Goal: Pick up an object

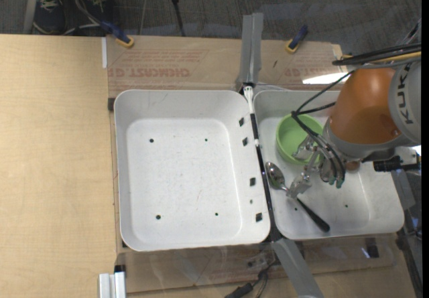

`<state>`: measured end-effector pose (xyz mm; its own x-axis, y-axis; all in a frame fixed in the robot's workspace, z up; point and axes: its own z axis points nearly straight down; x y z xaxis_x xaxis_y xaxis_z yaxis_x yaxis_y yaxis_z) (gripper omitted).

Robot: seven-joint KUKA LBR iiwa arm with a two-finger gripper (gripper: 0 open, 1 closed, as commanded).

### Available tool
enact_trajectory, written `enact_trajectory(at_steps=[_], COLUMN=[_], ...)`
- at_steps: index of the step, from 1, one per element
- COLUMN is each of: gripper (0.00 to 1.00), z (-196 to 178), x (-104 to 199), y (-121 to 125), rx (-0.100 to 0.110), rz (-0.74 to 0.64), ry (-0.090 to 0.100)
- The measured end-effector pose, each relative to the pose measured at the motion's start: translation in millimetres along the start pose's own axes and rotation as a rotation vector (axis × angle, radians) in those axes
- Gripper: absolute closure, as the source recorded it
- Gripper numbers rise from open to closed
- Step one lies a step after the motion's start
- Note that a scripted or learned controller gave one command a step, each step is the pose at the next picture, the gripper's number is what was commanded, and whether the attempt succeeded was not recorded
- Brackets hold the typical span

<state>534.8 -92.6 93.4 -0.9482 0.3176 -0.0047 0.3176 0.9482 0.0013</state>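
The orange band (365, 106) of the single arm is seen highest over the bench, closest to the lens, above the right bin (375, 223). Beneath it the one gripper (314, 168) is held low inside that bin; whether it is spread or closed cannot be told, and nothing is seen clamped in it. One spoon (298, 196) is laid just beside the gripper's tip, its metal bowl towards the bins' shared wall and its black handle slanting towards the near rim (contact between tip and spoon cannot be made out). One green bowl (291, 136) is set upright just behind the gripper, partly covered by the arm. Two objects are thus counted in the right bin. The left bin (188, 169) is placed against it, making two bins. Both are rested on brown cardboard (174, 65), which is pinned at its far edge by two clamps (123, 40), well apart
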Motion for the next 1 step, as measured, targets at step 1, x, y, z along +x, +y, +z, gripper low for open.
enact_trajectory(at_steps=[1], gripper=[0.00], z=[1.2], x=[-87.5], y=[22.0], rx=[0.000], rz=[0.055], ry=[0.001])
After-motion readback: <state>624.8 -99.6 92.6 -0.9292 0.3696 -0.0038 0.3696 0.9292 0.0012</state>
